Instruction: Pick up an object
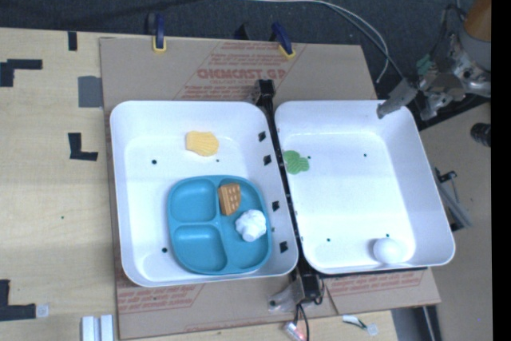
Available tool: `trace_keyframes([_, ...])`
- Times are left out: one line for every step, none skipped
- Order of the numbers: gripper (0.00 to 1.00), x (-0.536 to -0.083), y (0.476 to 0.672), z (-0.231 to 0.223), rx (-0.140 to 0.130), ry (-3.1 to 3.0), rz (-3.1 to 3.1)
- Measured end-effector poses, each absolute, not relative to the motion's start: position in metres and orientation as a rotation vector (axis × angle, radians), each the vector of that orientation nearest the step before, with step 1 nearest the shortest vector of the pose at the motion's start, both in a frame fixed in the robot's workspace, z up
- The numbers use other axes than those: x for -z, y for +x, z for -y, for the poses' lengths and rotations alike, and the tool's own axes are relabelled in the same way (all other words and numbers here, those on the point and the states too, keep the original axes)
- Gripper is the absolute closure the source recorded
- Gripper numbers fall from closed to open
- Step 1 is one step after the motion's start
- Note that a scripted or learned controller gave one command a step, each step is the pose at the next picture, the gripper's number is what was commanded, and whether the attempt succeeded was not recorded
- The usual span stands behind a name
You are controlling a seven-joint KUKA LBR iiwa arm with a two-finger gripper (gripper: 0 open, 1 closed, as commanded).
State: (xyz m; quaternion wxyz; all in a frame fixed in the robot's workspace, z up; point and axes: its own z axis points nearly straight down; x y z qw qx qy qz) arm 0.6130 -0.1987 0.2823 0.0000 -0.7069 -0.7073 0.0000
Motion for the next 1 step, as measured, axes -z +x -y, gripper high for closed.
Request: trace_keyframes([0.00,-0.1850,0.5419,0.1562,-0.008,-2.214,2.216])
